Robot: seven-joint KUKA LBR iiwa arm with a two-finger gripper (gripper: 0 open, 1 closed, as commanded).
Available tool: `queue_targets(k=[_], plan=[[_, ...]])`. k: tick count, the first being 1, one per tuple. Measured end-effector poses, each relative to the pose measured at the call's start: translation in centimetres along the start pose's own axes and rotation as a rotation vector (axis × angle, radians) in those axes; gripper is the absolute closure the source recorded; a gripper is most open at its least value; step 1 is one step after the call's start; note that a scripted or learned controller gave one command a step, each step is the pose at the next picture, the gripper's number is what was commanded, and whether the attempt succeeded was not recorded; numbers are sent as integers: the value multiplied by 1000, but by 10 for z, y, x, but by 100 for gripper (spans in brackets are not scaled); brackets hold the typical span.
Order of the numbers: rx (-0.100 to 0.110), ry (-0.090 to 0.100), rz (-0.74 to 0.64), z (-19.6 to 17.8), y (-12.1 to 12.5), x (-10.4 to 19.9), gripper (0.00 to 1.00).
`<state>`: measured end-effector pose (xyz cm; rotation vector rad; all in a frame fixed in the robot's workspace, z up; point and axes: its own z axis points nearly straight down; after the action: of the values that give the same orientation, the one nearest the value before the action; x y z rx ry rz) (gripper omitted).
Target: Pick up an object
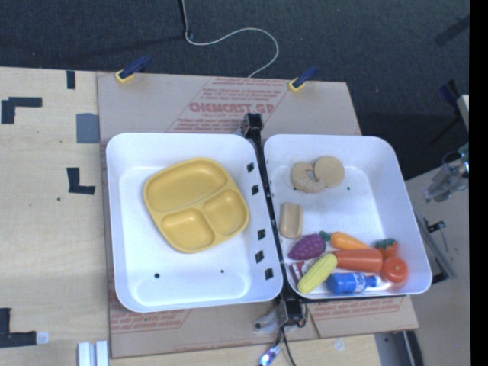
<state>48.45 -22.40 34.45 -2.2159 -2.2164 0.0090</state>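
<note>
Nearest the camera, along the front wall of the right bin, lies a crowded cluster of toy foods. A blue bottle lies on its side, touching a yellow corn cob that slants just to its left. A red tomato sits at the bottom right corner, against an orange-red sausage-shaped piece. Just behind these are an orange carrot and a purple bunch of grapes, side by side.

Further back, a tan bread block lies alone near the divider between the 2 bins. Beyond it, 2 round tan biscuits overlap near the bin's far wall. Every one of these pickable objects rests on the bin floor, none lifted.

The left bin holds 1 yellow plate with 3 compartments, lying flat and turned at an angle, near the middle.

The gripper appears as a small grey metal shape at the right edge, outside the right bin and well apart from the foods; it is too small and blurred to tell whether it is wide or narrow, and nothing visible is in it.

Both bins sit on a brown cardboard sheet with red lettering. At its far edge are 2 yellow and blue clamps, 1 at each corner. Past them a thin white cable curls over dark carpet.
</note>
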Motion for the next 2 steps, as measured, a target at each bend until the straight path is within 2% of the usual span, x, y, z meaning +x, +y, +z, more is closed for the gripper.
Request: queue_targets(k=[2], plan=[[10,1,-3,-14,3,0,100]])
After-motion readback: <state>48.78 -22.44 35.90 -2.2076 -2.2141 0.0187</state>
